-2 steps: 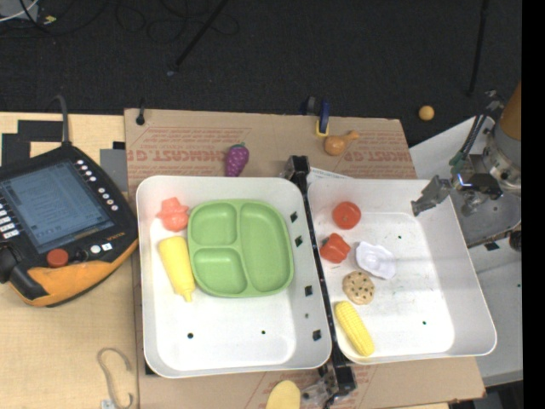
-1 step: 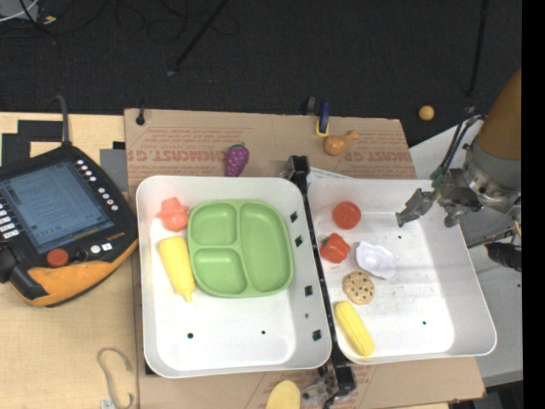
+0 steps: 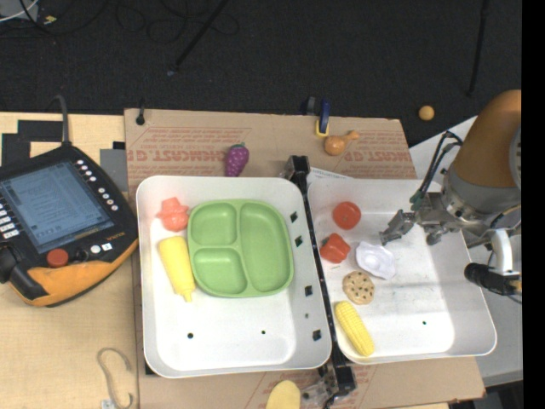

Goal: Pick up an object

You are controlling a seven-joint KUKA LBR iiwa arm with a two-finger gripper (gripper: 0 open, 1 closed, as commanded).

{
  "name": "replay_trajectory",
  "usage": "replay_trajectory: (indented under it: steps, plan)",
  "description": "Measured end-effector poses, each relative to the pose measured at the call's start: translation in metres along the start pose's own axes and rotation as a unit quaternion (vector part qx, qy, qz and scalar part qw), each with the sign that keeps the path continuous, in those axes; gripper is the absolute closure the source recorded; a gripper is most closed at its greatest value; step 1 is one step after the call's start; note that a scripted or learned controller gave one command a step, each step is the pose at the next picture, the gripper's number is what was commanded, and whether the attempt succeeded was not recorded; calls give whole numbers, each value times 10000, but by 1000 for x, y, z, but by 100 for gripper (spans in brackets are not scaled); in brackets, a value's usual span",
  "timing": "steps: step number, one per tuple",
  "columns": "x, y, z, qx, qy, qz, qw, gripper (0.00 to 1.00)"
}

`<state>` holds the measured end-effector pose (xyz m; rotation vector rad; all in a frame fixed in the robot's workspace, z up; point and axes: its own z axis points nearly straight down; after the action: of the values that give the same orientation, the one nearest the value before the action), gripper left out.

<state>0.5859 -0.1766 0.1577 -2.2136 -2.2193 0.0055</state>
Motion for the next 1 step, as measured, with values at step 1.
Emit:
replay_trajectory:
  steps: [1]
  plan:
    - [7, 7, 60, -7, 2, -6, 10000, 0]
